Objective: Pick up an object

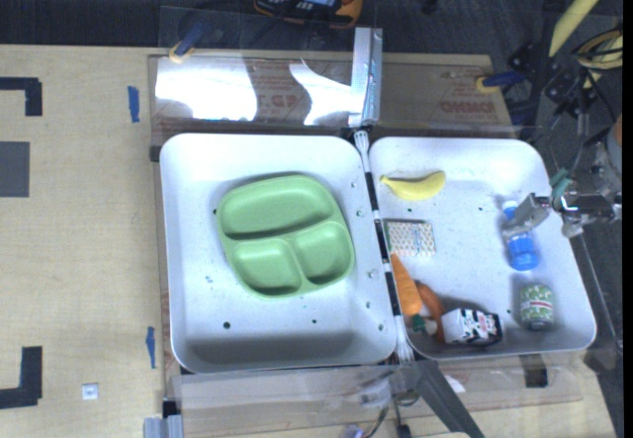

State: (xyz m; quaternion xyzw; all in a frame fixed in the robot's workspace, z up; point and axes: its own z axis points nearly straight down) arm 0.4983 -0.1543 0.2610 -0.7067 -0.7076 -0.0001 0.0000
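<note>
The right bin (465,164) holds several objects. A yellow banana (414,185) lies near its back left. Below it sit a small patterned packet (410,238) and an orange carrot (406,290) along the left wall. A black-and-white toy (471,326) lies at the front, with a green can (536,306) to its right. A blue bottle (520,246) lies near the right side. My gripper (534,210) reaches in from the right edge and hovers just over the bottle's upper end. Nothing visibly sits between its tips.
The left bin (188,228) holds a green divided plate (286,232). A metal divider (366,80) and clear sheet stand behind the bins. Cables and stands crowd the floor at the upper right. Bare bin floor lies around the middle of the right bin.
</note>
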